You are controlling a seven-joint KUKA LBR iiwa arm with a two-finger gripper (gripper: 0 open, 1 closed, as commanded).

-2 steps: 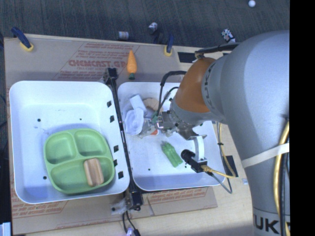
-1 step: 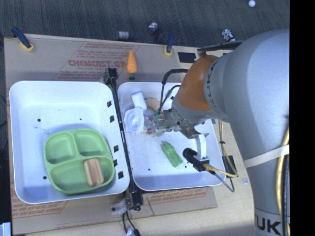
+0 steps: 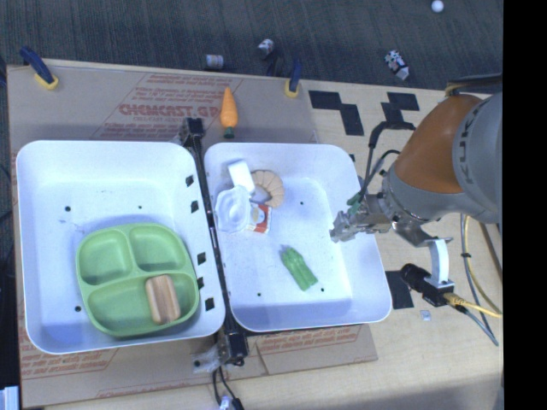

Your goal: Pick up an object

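Observation:
In the right bin [image 3: 256,314] lie a green oblong object [image 3: 298,267] near the middle, and at the back left a clear plastic cup [image 3: 231,209], a white block [image 3: 241,176], a tan scalloped piece [image 3: 269,184] and an orange-red packet [image 3: 261,219]. My gripper [image 3: 346,227] hangs over the right bin's right side, well to the right of the green object and a little behind it. Nothing shows between its fingers.
The left bin [image 3: 51,169] holds a green divided plate [image 3: 128,254] with a tan wooden block [image 3: 161,299] in its front compartment. An orange carrot-shaped toy [image 3: 228,109] lies on the cardboard behind the bins. Black clips [image 3: 193,130] join the bins along their shared edge.

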